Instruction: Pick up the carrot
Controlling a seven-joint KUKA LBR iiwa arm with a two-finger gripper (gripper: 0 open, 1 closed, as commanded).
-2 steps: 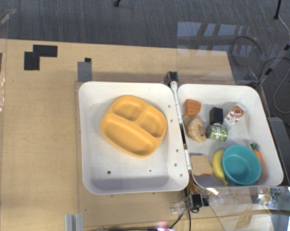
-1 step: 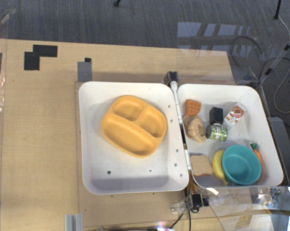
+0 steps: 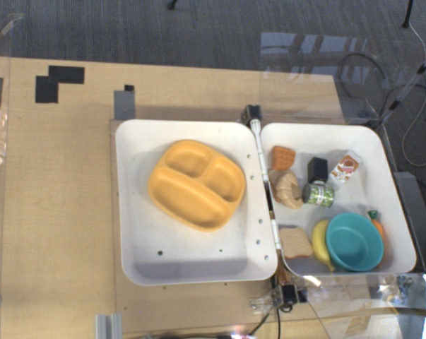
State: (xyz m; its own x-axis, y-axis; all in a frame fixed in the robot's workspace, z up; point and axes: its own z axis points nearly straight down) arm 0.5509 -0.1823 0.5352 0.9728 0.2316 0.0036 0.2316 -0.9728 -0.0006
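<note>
The carrot (image 3: pixel 377 226) lies in the right bin (image 3: pixel 382 154), wedged just beside the teal bowl (image 3: pixel 354 242).

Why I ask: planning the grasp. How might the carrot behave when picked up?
The carrot looks like a small toy, so probably stiff and light. Its tapered, rounded shape could roll or slip. It sits wedged between the teal bowl and the bin wall, so access seems tight.

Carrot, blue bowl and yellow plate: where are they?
carrot (image 3: pixel 377 227), camera view, on its orange body beside the bowl.
blue bowl (image 3: pixel 353 241), camera view, on its inside bottom.
yellow plate (image 3: pixel 196 183), camera view, on its middle ridge.
</note>
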